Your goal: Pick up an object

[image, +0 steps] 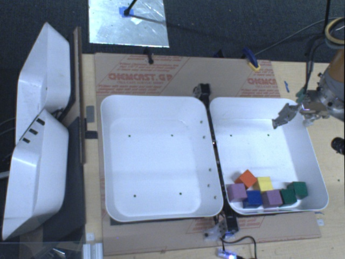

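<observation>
Several small blocks lie huddled in the front right corner of the right bin (253, 144): an orange block (247, 178), a yellow block (264, 184), a purple block (236, 191), a blue block (253, 198), a second purple block (272, 198) and two green blocks (295, 192). My gripper (295, 118) hangs over the bin's far right edge, well behind the blocks and apart from them. It is open, with nothing between its fingers; one grey finger (282, 117) points down and to the left.
The left bin (156, 155) sits beside the right one, with a black divider (214, 144) between them. Two white housings (38, 134) stand at the far left. A shiny metal sheet (128, 15) lies at the back, and cables run along the right.
</observation>
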`<state>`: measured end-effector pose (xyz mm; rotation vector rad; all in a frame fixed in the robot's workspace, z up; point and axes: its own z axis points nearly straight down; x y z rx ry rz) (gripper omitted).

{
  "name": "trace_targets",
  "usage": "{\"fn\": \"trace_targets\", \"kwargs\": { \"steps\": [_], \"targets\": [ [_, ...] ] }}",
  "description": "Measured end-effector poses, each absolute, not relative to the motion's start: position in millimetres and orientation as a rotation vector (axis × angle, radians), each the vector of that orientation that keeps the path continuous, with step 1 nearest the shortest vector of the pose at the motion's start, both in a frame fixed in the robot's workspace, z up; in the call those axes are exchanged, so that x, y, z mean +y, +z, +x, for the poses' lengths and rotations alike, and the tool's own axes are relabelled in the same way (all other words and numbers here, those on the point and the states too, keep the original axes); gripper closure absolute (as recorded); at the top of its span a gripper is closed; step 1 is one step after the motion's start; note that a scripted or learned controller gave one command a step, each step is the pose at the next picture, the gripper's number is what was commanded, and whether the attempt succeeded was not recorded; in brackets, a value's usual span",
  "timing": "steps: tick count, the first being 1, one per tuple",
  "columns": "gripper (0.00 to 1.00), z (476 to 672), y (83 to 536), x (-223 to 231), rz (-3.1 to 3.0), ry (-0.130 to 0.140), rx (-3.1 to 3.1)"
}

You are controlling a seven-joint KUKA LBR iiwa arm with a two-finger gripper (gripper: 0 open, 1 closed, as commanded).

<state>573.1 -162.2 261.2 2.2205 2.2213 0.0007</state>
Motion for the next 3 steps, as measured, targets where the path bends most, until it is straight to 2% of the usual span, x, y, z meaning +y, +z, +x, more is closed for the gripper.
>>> {"fn": "trace_targets", "kwargs": {
  "steps": [1, 2, 3],
  "targets": [
    [0.00, 546.4, 80.7, -124.1, 2.227, -0.009, 2.229],
    [0.00, 617.0, 86.9, -122.7, 2.218, 0.002, 2.223],
    [0.00, 656.1, 87.1, -172.5, 2.222, 0.001, 2.218]
  ]
}}
